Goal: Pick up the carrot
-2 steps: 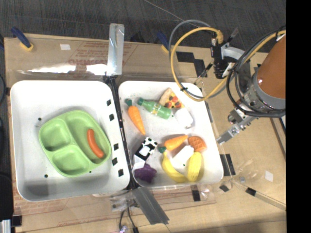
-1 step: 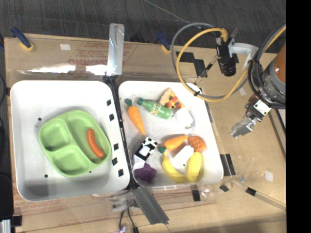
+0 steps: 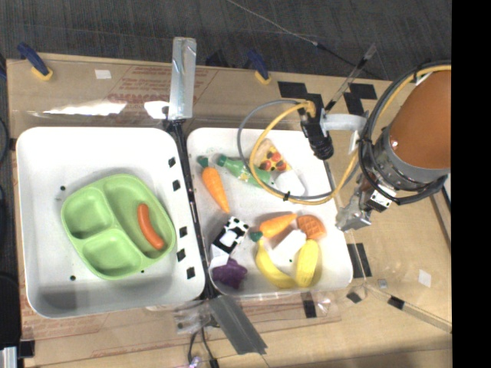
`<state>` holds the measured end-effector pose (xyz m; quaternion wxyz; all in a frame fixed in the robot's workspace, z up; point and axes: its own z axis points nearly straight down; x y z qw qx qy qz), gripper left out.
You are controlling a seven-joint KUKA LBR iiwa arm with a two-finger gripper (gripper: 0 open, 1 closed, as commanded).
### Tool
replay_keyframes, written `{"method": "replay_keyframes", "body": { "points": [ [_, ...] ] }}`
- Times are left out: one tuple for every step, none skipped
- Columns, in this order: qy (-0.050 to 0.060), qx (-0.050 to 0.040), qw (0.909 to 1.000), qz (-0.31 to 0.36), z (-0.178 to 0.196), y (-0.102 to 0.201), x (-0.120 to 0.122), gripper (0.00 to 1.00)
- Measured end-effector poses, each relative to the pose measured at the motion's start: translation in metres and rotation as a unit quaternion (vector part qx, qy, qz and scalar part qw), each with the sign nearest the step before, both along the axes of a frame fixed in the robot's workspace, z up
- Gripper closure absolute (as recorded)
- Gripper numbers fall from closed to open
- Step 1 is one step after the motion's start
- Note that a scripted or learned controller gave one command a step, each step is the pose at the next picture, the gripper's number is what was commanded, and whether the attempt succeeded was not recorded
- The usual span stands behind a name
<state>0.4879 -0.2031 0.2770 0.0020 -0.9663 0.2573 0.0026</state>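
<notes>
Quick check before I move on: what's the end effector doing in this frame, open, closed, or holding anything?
End effector: cannot be told; it sits at the right bin's right edge, away from the carrot, which lies in that bin.

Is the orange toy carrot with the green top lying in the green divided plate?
No, the orange carrot lies in the right white bin, beside its left wall.

Your arm (image 3: 410, 140) comes in from the right, sitting over the right rim of the right bin (image 3: 253, 140). You see the orange band bulging at the far right edge, above that rim's upper half, with the grey wrist ring just below-left of it. Yellow and grey cables loop from the wrist out over the bin's upper part. The gripper (image 3: 354, 219) hangs at the rim's lower half.
</notes>
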Motion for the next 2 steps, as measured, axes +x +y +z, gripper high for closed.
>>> {"method": "replay_keyframes", "body": {
  "points": [
    [-0.007,-0.0009,0.99,0.141,0.022,-0.006,0.001,1.0],
    [-0.011,0.0014,0.9896,0.143,0.032,-0.003,0.004,1.0]
  ]
}}
